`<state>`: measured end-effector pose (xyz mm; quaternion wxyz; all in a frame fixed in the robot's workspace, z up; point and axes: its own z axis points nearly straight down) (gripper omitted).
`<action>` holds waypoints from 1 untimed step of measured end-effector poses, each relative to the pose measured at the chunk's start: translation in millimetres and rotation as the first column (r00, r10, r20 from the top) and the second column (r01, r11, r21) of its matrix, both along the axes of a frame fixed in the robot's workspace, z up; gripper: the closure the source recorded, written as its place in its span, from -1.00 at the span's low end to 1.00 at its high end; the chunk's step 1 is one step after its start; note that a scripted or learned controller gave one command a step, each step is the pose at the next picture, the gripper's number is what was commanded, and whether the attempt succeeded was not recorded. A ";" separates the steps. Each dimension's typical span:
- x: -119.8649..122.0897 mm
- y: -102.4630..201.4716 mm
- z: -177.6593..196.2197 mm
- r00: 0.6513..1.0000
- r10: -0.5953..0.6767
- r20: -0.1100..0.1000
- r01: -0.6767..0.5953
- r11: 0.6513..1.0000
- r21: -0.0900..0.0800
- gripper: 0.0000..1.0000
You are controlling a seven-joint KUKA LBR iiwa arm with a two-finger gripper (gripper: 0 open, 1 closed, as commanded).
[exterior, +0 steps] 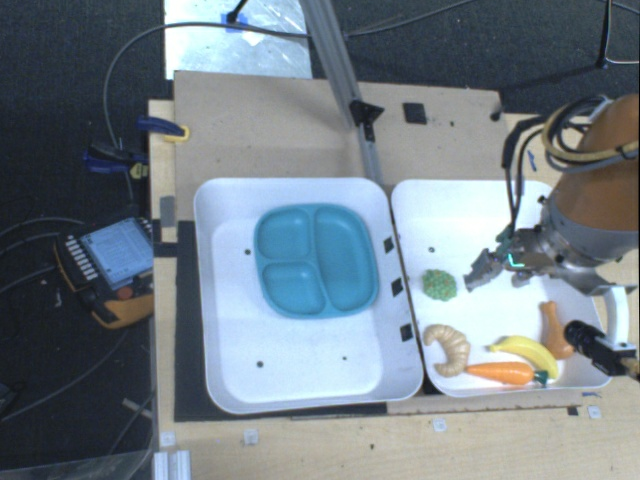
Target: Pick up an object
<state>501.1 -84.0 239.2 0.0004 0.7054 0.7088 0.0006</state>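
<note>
The right bin [450,203] holds a green broccoli floret [439,285], a tan croissant [449,347], a yellow banana [526,352], an orange carrot [500,373] and a brown sausage-like piece [554,328]. My gripper [481,270] hangs over the right bin, just right of the broccoli, with its dark fingers spread apart and nothing between them. The broccoli lies a short way to the left of the fingertips, apart from them.
The left bin [225,298] carries a blue three-compartment plate [316,260]. A grey pole [335,53] slants across the back of the bench. Cables and a handheld controller [108,268] lie off the bench to the left.
</note>
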 end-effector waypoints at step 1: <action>0.2 0.0 0.2 1.000 0.000 0.001 0.000 1.000 0.000 -1.00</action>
